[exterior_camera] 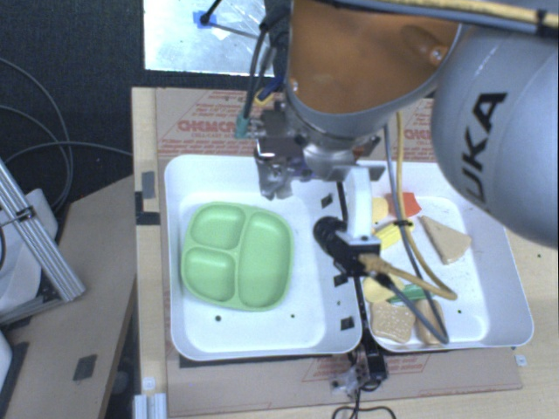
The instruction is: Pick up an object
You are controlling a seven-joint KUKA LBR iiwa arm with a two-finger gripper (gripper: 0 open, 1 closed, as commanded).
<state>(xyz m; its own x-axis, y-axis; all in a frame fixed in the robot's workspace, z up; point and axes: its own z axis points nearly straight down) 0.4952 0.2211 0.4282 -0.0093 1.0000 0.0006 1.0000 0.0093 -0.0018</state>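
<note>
Grey arm lettered "UKA", jaws' state cannot be told, green divided plate in left bin

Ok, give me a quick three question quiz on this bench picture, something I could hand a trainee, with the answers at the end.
1. True or false: the green divided plate lies in the left bin.
2. Multiple choice: how many compartments does that plate have? A) two B) three C) four
3. Short answer: which bin holds the tan wedge-shaped piece?

Key
1. True. It lies flat on that bin's floor.
2. B. Two smaller sections on its left side and one long section on its right.
3. The right bin, near its far right side, along with several other small pieces. The gripper hangs over the left bin's far edge.
</note>
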